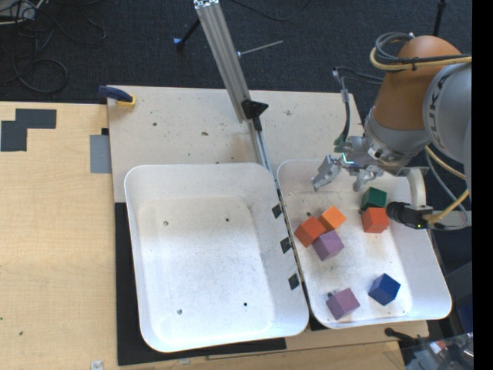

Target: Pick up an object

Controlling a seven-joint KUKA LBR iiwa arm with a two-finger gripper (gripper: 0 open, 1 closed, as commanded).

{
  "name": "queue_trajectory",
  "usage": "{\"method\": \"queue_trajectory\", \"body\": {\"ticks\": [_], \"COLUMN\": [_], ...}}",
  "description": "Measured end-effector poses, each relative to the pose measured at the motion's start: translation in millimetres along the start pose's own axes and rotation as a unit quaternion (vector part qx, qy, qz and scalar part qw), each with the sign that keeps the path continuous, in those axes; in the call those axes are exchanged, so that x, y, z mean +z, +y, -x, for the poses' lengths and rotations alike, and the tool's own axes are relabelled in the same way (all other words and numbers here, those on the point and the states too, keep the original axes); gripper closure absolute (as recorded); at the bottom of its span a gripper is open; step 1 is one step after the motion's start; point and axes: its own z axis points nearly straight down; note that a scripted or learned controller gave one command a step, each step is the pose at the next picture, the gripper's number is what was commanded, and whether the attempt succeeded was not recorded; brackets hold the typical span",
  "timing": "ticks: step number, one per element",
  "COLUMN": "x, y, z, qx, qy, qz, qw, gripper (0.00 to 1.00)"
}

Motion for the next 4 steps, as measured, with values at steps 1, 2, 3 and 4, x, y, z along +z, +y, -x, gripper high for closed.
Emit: {"method": "queue_trajectory", "body": {"ticks": [1, 2, 3, 4], "x": [-2.9, 61.2, 110.2, 98.5], "y": [1.0, 2.8, 3.4, 3.4], "z": [0.3, 2.1, 0.9, 2.2], "qx": [0.0, 0.001, 0.001, 0.004], "qy": [0.0, 0.0, -0.001, 0.0], "qz": [0.003, -0.001, 0.003, 0.004], "qw": [1.0, 1.0, 1.0, 1.0], "gripper": [0.0, 0.0, 0.0, 1.0]}}
